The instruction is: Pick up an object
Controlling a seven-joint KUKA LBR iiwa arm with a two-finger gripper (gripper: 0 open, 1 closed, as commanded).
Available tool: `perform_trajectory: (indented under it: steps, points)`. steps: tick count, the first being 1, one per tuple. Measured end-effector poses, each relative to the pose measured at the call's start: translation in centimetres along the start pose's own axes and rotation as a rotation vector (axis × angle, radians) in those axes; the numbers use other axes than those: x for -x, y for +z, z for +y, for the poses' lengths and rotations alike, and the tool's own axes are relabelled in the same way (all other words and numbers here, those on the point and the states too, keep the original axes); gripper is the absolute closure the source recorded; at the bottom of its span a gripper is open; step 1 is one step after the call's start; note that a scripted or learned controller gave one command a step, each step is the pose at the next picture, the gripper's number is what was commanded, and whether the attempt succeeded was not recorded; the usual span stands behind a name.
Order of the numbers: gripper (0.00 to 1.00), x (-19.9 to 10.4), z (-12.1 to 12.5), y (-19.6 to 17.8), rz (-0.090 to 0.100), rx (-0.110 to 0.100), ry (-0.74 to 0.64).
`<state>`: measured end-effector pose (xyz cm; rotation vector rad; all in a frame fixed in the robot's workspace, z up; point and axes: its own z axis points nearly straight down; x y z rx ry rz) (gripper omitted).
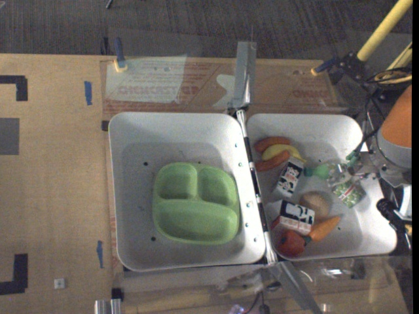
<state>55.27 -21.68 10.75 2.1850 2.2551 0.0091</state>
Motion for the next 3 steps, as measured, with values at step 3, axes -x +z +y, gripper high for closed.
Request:
perform_trajectory:
  steps: [3]
  points:
    - [1.00, -11.1, -0.7, -12.6, -0.003, -0.003, -0.179]
